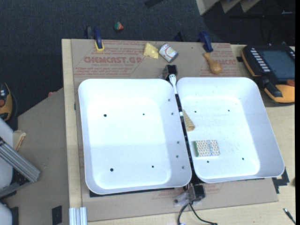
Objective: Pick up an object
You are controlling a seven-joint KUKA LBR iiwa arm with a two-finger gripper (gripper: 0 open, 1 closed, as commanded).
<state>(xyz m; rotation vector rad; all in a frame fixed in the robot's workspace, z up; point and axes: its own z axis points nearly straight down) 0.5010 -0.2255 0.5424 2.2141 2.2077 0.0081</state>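
Packet [206, 148] flat in right bin [262, 125], toward its front-left, just clear of the walls, so probably open to a top grasp. Wedge [188, 121] tucked against the left wall, likely harder. Jaw state: cannot tell.

Yellow wedge [150, 51], small box [168, 52], wooden handle [212, 63] behind bins, pendant [274, 68] right
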